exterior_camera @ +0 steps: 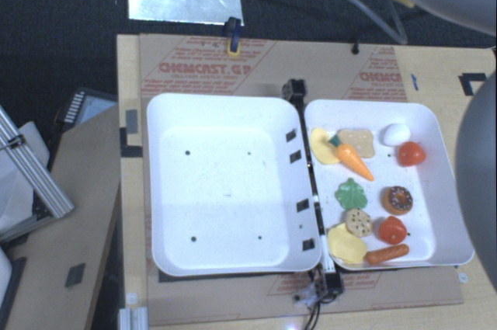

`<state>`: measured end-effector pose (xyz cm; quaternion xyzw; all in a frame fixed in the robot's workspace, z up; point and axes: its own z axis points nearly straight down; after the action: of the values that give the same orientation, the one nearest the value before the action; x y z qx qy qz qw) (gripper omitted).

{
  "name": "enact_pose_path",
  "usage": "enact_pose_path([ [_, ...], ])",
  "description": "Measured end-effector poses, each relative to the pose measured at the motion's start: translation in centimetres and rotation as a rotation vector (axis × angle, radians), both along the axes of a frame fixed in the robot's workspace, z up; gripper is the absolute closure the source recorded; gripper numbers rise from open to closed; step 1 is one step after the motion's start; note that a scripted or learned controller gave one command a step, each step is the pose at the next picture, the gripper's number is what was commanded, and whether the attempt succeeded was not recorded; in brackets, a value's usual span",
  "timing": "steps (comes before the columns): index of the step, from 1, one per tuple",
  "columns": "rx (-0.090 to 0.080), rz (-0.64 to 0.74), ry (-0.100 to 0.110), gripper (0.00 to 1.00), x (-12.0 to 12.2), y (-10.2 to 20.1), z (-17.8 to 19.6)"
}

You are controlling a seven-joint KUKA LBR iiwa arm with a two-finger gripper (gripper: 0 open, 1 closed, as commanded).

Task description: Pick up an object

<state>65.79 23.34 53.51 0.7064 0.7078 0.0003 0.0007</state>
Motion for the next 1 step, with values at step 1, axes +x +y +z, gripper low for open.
enact_pose_path([
  [1,0.000,0.000,0.000,1.00,-0.84,-0.02,0.00],
])
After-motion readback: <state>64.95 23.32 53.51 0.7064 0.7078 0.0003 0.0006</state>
